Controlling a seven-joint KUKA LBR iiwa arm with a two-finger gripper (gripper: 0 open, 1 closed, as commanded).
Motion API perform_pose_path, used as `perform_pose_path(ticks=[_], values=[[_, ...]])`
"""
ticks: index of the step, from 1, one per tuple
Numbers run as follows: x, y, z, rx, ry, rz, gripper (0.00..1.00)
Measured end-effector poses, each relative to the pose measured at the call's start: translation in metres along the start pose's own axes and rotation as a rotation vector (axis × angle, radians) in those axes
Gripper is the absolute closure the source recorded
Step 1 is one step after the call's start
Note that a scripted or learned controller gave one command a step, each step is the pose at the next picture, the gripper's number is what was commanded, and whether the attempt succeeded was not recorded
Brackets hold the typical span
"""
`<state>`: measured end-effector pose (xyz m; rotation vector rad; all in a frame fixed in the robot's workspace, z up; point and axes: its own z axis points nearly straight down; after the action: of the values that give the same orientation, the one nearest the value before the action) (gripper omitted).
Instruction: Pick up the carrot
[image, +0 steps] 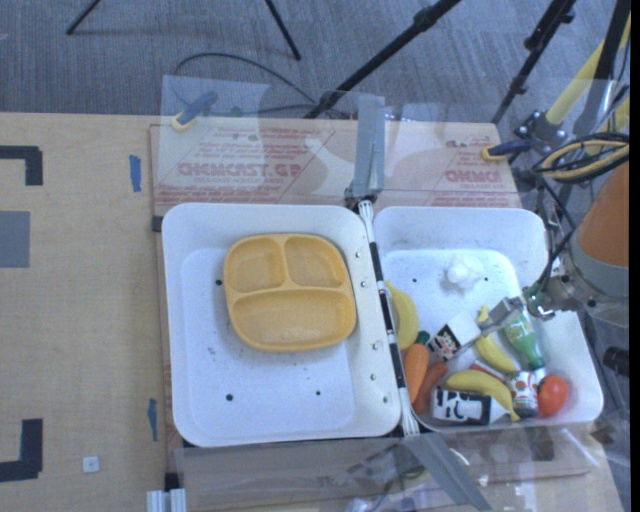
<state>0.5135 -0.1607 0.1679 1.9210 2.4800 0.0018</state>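
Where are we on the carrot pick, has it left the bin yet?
Not yet. The carrot lies in the right bin, against its left wall, beside a banana. The gripper is over the same bin but further right, near the green bottle, with nothing visibly held. Nothing looks done so far; moving to the carrot, grasping and lifting all remain.

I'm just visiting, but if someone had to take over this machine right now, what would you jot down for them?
Hand: low over the right bin, near a green bottle; nothing seen between its fingers, grip unclear.
Carrot: lying at the right bin's left edge, below a banana, among other toy food.
Yellow divided plate: in the left bin.
Done: nothing yet; carrot not picked up.
Left: move the hand to the carrot, grasp, lift.
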Motion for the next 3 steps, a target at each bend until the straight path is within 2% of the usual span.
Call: perform_pose_path(ticks=[1,2,3], values=[[0.009,-0.033,0.019,0.004,0.004,-0.026,0.00],[0.069,-0.018,0.070,0.006,0.004,0.090,0.00],[0.068,-0.017,0.060,0.001,0.001,0.093,1.00]])
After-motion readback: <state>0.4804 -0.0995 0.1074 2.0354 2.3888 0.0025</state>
